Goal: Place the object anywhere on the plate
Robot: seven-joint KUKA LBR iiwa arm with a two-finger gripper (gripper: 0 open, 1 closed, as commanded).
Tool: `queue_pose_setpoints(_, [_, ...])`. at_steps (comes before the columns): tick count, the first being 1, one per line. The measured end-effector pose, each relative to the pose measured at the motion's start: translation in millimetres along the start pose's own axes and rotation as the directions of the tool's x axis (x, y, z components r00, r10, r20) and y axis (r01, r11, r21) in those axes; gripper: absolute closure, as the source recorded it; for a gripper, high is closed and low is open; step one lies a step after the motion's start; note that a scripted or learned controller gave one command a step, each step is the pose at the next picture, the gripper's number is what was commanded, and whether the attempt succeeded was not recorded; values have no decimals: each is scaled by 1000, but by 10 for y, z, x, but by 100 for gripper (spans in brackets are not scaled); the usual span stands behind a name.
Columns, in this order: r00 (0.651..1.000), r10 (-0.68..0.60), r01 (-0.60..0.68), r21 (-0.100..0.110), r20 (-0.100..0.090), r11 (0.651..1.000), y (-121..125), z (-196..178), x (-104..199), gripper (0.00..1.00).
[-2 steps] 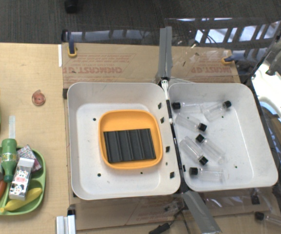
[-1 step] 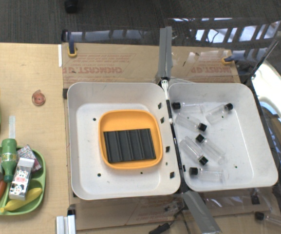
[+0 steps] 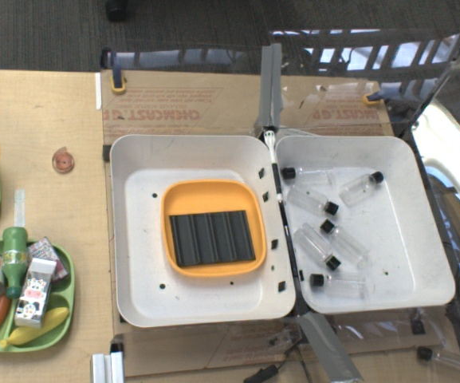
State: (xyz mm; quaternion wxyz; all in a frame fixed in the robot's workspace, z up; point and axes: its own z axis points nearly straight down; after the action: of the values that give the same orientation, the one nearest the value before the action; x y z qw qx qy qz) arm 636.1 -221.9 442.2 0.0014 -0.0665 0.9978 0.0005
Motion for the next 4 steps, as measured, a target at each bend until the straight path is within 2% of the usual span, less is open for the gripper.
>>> queue_pose_setpoints(1, [919, -393, 393, 1, 3, 919, -17, 2, -143, 0])
queue_pose_setpoints(2, [740, -673, 673, 2, 3, 740, -26, 2, -239, 0])
queue_pose_setpoints(3, [479, -878, 878, 2, 3, 479, -26, 1, -238, 0])
queue_pose_setpoints(4, [221, -975, 975, 2, 3, 221, -24, 4, -239, 0])
